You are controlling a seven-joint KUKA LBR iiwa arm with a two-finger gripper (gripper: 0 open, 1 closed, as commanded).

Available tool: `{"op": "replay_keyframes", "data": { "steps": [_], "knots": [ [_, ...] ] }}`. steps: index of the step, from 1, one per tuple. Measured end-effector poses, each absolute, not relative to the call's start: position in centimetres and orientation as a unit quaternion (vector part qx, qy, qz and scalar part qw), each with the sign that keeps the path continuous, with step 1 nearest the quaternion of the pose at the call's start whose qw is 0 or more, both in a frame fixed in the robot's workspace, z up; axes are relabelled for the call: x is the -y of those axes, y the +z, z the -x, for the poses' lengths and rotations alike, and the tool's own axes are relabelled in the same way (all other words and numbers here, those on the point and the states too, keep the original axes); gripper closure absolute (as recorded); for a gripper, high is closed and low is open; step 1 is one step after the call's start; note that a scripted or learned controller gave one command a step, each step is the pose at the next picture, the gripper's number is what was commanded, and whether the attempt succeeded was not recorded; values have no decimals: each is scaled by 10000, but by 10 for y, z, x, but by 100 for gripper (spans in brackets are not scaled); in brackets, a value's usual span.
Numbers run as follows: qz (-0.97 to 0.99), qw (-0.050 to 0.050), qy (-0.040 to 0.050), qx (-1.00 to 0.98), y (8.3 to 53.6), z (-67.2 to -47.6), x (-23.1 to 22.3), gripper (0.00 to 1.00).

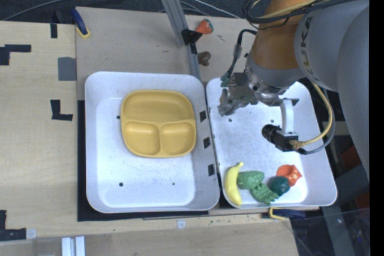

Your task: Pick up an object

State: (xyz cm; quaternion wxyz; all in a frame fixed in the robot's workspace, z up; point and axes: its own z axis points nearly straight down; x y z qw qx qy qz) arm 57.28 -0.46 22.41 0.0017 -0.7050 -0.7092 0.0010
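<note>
1. Toys sit bunched in the near corner of the right bin [312,129]: a banana [233,184] against the left wall, two green pieces [255,184] beside it, a dark teal ball [279,185] and a red-orange piece [288,173] at the right end. Any of them would serve for the pick. Packed so tightly, they leave little room for a finger to slip between.

2. The gripper [228,105] hangs over the far left part of the same bin, well apart from the toys. Bare bin floor lies under it. It holds nothing, and whether its tips are spread or pressed together cannot be told from above.

3. The arm [282,39] reaches in from the right, wrist bent down, so the tool points at the floor, a pose suited to a straight descent.

4. The left bin [96,129] carries only a yellow tray [159,123] with three wells, lying flat near its middle. It is wide and shallow, a poor fit for a two-finger pinch.

5. Judged from this, the pick is not yet begun; the gripper would need to travel toward the near corner first.
</note>
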Motion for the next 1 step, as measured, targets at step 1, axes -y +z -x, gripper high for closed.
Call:
{"op": "replay_keyframes", "data": {
  "steps": [1],
  "knots": [
    [7043,16,1,7099,235,-557,-48,100]
  ]
}}
